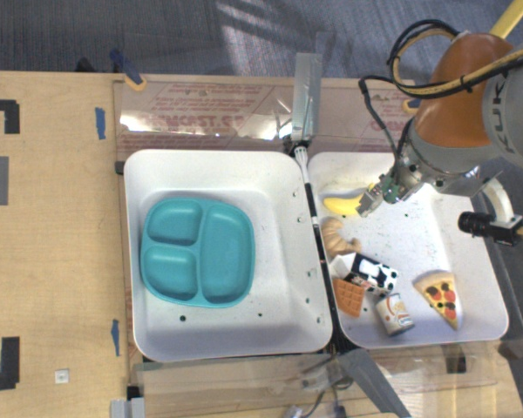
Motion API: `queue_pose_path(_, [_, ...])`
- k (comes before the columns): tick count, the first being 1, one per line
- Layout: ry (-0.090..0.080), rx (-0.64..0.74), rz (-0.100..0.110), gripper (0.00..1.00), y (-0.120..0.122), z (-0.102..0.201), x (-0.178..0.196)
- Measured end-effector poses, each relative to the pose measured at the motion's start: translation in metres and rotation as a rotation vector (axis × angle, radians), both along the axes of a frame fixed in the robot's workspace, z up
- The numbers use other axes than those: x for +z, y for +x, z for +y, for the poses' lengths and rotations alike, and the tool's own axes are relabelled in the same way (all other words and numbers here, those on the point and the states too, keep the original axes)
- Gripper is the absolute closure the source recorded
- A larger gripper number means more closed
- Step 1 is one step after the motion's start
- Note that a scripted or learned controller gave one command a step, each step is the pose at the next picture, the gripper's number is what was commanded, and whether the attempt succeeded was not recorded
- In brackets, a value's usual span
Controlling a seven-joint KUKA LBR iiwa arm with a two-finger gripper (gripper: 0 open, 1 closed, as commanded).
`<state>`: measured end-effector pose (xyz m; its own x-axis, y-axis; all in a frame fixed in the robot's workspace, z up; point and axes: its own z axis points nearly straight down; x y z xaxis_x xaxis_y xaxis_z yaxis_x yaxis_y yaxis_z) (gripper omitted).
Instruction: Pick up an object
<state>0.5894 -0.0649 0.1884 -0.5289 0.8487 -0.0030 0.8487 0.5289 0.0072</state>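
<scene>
While the gripper [369,200] is hanging low in the right bin [471,233], its fingertips are meeting the yellow banana [340,205] near the bin's left wall; whether they are gripping cannot be told. Judged step: grasping. Next: a secure pinch, then lifting.

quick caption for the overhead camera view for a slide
Gripper at a yellow banana in the right bin; a teal divided plate sits in the left bin.
</scene>
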Motion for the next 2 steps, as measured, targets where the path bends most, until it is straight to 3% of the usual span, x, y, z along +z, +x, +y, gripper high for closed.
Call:
queue_pose_path(1, [0.0,0.11,0.006,1.0,-0.1,0.068,0.0])
queue_pose_path(2, [0.003,0.032,-0.001,1.0,-0.108,0.147,0.09])
